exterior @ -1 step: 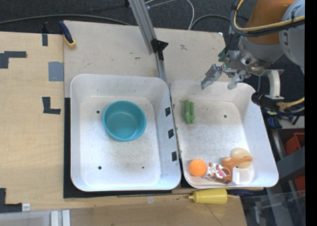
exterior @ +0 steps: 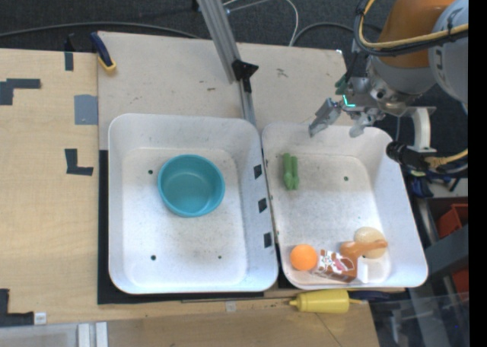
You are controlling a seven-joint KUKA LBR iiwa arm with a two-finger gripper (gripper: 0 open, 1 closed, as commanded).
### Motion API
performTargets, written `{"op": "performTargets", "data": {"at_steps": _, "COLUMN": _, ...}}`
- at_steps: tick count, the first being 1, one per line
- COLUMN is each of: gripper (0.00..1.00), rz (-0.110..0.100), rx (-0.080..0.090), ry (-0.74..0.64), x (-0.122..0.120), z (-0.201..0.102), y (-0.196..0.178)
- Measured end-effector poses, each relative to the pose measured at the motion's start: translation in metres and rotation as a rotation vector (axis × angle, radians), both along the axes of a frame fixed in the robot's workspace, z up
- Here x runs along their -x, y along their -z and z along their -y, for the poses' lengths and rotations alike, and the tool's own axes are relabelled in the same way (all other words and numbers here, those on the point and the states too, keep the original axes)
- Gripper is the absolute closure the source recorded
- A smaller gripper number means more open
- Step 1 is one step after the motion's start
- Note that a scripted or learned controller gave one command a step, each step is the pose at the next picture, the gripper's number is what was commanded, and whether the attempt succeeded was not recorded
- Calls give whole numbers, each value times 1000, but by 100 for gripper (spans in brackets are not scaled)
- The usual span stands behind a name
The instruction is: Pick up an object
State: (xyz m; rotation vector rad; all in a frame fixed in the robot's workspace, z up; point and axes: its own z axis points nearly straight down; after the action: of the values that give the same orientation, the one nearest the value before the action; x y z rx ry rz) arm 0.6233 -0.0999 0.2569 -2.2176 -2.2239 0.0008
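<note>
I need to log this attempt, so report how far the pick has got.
Done: nothing looks picked yet. The green object, orange ball and the cluster at the near corner all lie in the right bin; the teal bowl sits in the left bin. In hand: the gripper hangs over the right bin's far edge, jaws spread with nothing between them. Left: descend onto an object, close, lift.

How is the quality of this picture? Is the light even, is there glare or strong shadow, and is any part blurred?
In the camera view the light is soft and even; the white bins look bright but keep their speckles, so no harsh glare. Shadows are faint. The teal bowl and green object look fairly sharp. The gripper is slightly soft, and the small items in the right bin's near corner blend together.
</note>
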Motion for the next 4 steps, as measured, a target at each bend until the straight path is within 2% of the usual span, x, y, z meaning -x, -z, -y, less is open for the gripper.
{"op": "performTargets", "data": {"at_steps": 1, "gripper": 0, "rz": -5, "rx": 1, "ry": 1, "x": 6, "z": 1, "y": 45}}
{"op": "performTargets", "data": {"at_steps": 2, "gripper": 0, "rz": -5, "rx": 1, "ry": 1, "x": 3, "z": -7, "y": 94}}
{"op": "performTargets", "data": {"at_steps": 3, "gripper": 0, "rz": -5, "rx": 2, "ry": 1, "x": 1, "z": -1, "y": 142}}
{"op": "performTargets", "data": {"at_steps": 4, "gripper": 100, "rz": -1, "rx": 1, "ry": -1, "x": -1, "z": -2, "y": 129}}
